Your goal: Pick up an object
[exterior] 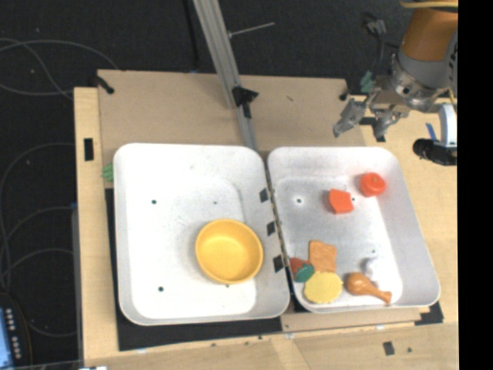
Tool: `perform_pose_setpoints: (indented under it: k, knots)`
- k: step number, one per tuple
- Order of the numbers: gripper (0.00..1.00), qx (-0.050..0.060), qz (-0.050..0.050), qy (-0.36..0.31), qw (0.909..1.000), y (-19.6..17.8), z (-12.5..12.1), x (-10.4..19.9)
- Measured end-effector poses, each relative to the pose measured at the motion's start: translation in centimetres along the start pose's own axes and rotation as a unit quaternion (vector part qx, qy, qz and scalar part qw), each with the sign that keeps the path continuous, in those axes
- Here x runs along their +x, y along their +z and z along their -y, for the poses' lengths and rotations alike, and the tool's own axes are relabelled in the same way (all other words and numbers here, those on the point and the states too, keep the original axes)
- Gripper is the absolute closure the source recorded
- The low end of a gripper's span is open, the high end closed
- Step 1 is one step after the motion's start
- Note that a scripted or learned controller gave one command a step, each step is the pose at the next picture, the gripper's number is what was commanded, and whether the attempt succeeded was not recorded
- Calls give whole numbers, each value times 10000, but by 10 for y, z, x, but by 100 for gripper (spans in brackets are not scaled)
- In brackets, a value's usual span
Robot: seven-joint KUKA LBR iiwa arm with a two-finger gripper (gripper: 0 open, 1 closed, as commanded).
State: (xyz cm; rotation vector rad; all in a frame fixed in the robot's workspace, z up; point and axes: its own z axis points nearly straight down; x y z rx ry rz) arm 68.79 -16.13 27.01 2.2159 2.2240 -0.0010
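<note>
Toys (340,200) lie below end effector (360,122).

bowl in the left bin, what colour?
Yellow. The bowl sits in the left bin, seen plainly in the camera view.

Robotics lab test bench, not a home. Flat tan wooden bench top (177,106) on a dark black floor with loose thin cables (31,60) at frame left. Slanted grey aluminium mounting post (219,45) rises from upper centre. Two shallow white plastic bins (154,183) centre frame hold small toy props. Grey industrial robot arm with orange band (424,29) at upper right.
</note>
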Motion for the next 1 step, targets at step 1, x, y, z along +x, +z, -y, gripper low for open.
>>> perform_pose_setpoints:
  k: [1]
  knots:
    - [0,4,10,-2,10000,0,0,-1]
